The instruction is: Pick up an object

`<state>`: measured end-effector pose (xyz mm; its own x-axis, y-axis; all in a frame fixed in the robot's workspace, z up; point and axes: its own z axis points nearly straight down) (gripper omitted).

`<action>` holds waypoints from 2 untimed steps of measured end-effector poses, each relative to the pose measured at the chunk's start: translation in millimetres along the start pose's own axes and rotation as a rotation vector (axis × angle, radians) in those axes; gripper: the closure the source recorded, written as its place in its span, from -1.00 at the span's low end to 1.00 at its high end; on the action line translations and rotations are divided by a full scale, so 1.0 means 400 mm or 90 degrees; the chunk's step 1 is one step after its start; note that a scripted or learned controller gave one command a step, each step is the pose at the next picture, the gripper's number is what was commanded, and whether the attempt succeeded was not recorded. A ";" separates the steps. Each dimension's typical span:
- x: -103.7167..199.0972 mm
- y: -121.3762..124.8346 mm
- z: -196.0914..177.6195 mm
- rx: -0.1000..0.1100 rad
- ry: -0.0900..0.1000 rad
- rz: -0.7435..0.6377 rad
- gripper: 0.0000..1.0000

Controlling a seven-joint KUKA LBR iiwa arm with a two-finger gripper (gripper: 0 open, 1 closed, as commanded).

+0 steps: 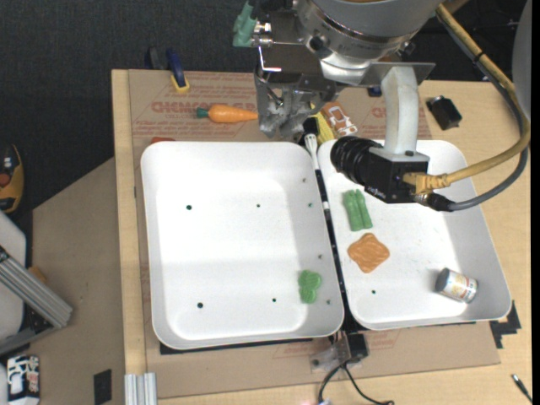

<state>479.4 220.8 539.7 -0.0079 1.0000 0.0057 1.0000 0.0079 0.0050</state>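
Cardboard [135, 226] covers the bench beneath 2 white bins, with a toy carrot [226, 114] lying on it behind the left bin [228, 226]. That bin holds a green piece [310, 286]; the right bin [439, 243] holds a green block [358, 209], an orange piece [368, 251] and a small can [456, 285]. The gripper [287, 112] hangs over the bins' far edge, its state impossible to tell.

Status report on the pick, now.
Tool at the far rim between the bins, nothing seen in it. Green block, orange piece, can lie in right bin. Green lump in left bin.
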 end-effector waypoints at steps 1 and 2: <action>0.005 -0.011 0.591 0.014 -0.008 0.006 1.00; -0.330 -0.005 0.540 0.004 -0.006 0.015 1.00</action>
<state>479.7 89.9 322.9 0.0154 0.9999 -0.0039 0.9999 -0.0154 -0.0018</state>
